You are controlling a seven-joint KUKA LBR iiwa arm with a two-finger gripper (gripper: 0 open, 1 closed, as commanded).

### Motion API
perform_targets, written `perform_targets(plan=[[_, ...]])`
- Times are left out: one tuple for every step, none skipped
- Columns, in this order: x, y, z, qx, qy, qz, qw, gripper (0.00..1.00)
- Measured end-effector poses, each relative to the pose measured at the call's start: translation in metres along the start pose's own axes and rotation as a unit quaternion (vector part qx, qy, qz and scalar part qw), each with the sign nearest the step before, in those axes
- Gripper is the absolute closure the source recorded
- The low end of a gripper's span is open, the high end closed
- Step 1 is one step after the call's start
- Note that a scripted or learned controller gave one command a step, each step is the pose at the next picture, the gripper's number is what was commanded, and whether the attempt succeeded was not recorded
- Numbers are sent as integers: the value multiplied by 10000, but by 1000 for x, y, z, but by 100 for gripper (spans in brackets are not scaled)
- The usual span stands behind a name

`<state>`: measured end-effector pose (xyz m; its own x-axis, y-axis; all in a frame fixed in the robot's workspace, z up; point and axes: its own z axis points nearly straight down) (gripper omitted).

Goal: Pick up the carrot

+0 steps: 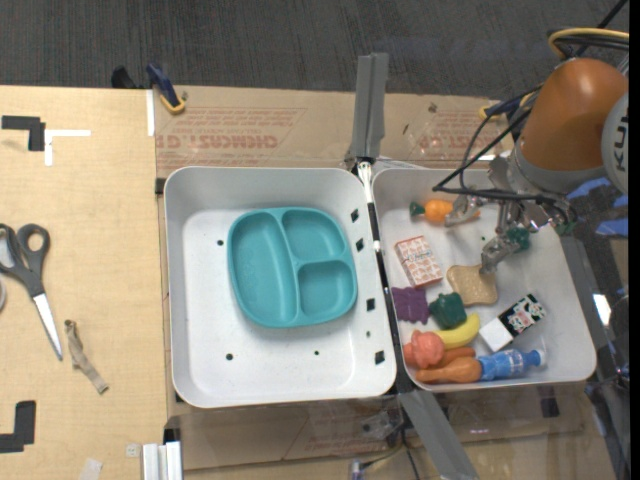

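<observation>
Carrot (449, 370): orange, tapered, lying flat along the near wall of the right bin (572, 298), thick end pointing right. Touching the pink lump (425, 347) above it and the blue bottle (510, 364) at its right end; banana (460, 334) just beside.

Gripper (497, 253): hanging over the middle of the same bin, above the bread slice (472, 285), well short of the carrot. Fingers pointing down; cannot tell whether spread or pressed together. Nothing seen between them.

Step in hand, as judged: approach, grasp not yet begun.

Handling notes: travel toward the near-left corner before descending. Line the fingers across the carrot's short width, not along its length. Aim at the mid-body, away from the bottle end, to avoid pinching a neighbour. Expect little clearance on the pink lump's side; a shallow, centred descent advised. Lift straight up to keep clear of the bin wall.

Left bin (195, 298): teal divided tray (293, 266).
</observation>
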<state>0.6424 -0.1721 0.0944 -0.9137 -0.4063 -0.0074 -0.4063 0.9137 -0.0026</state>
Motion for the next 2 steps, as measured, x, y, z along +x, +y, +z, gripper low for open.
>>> perform_targets(plan=[[-39,57,2,-14,127,229,9997,0],[-44,57,-10,10,18,237,9997,100]])
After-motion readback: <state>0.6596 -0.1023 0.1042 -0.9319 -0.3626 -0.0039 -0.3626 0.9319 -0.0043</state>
